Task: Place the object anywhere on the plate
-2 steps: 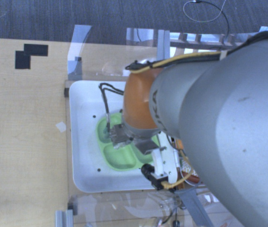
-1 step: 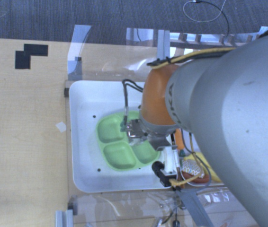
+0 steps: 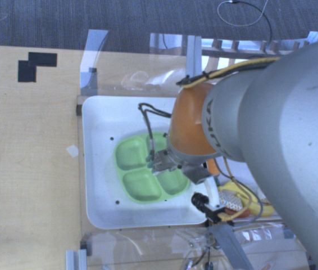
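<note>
At the near edge, clear brackets and fittings (image 3: 215, 246) stand in front of the white bin (image 3: 100, 207), which sits on the pale wooden bench (image 3: 30, 167). Near the right, under the arm, lies a yellow object (image 3: 233, 202) with a speckled patch on top. Much of it is hidden by cables and the arm, so its kind cannot be told. It lies past the right edge of the white bin, off the plate, and to the right of the gripper and slightly nearer than it.

A little farther in, a green plate (image 3: 139, 187) divided into compartments lies inside the bin, right of the bin's middle. The gripper (image 3: 158, 163) hangs over the point where the plate's compartments meet. Seen from above, its body hides its tips, so I cannot tell whether it is open or closed, nor whether it holds anything. The object and the gripper are apart, with the wrist between them.

Above the gripper sits the orange band (image 3: 190, 125), and the grey arm (image 3: 271, 111) spreads wide across the right side. A black cable (image 3: 148, 114) loops along the band's left side.

Farther off, black marks (image 3: 35, 65) lie on the bench at far left, and beyond them is grey carpet (image 3: 119, 10) with a thin looped wire (image 3: 243, 10).
</note>
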{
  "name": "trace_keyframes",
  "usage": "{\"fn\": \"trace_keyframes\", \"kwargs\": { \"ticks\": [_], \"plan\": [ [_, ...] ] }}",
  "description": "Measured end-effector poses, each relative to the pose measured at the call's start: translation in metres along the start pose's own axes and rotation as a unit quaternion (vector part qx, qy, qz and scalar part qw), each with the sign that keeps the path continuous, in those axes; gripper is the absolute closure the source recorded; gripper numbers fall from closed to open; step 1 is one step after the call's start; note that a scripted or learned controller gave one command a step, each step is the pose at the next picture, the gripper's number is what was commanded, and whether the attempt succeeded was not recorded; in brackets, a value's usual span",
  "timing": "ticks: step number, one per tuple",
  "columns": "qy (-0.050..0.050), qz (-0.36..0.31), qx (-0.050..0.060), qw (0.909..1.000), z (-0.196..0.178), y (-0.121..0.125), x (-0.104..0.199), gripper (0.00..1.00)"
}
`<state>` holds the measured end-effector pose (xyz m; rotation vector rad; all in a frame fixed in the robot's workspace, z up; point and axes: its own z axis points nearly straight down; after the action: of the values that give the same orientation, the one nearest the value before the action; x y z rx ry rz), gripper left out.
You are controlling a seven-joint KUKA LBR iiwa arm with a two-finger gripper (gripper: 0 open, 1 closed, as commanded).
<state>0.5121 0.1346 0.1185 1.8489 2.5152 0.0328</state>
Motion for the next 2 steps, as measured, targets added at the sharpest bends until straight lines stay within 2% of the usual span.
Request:
{"fn": "trace_keyframes", "kwargs": {
  "ticks": [1,2],
  "plan": [
    [0.003,-0.115,0.011,0.9933,-0.054,-0.015,-0.001,1.0],
    [0.003,-0.091,0.012,0.9958,-0.013,0.025,0.039,1.0]
  ]
}}
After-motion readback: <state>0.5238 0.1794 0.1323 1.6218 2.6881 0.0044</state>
